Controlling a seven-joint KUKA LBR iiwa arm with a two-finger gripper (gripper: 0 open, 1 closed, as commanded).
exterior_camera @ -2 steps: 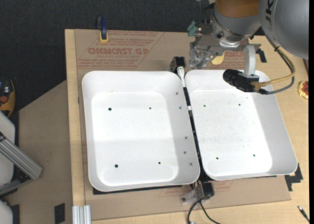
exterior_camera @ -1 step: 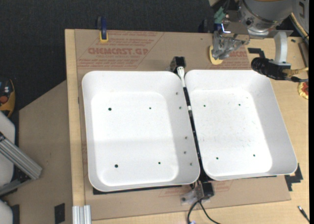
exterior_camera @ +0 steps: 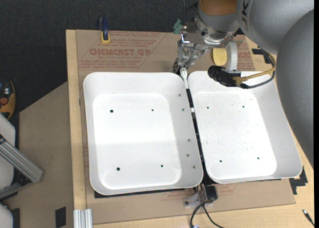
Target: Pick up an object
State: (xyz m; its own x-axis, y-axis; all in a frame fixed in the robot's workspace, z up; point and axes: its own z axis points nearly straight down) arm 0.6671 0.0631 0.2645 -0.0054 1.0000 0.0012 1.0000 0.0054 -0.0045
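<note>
I see the gripper (exterior_camera: 183, 67) at the far rims where the left bin (exterior_camera: 94, 122) and right bin (exterior_camera: 279, 137) meet. I cannot tell whether it is spread or closed, nor where any object lies

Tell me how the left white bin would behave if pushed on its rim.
The left bin looks thin-walled and shallow, so it is probably light and apt to flex at the rim. Its wide flat base makes tipping unlikely; it would more likely slide on the cardboard sheet. Its rim meets the right bin, so a push that way would probably nudge both.
</note>
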